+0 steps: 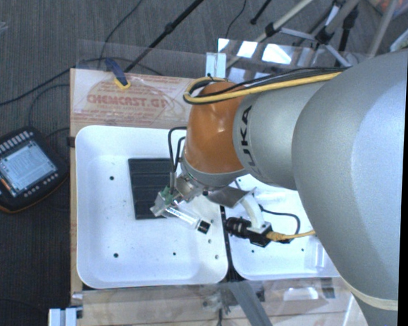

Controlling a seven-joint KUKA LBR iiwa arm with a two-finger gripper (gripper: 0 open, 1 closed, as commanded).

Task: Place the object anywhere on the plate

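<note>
A flat black square plate lies in the left white bin, towards its back right. The gripper hangs low over the plate's near right corner, under the orange wrist band. At its tip sits a small greenish thing, right at the plate's edge. I cannot tell whether that thing is held or resting on the plate. The wrist hides the plate's right edge.
The grey arm covers most of the right bin. The left bin's white floor lies bare in front of and left of the plate. A wooden board lies behind the bins. A pendant sits off the bench at left.
</note>
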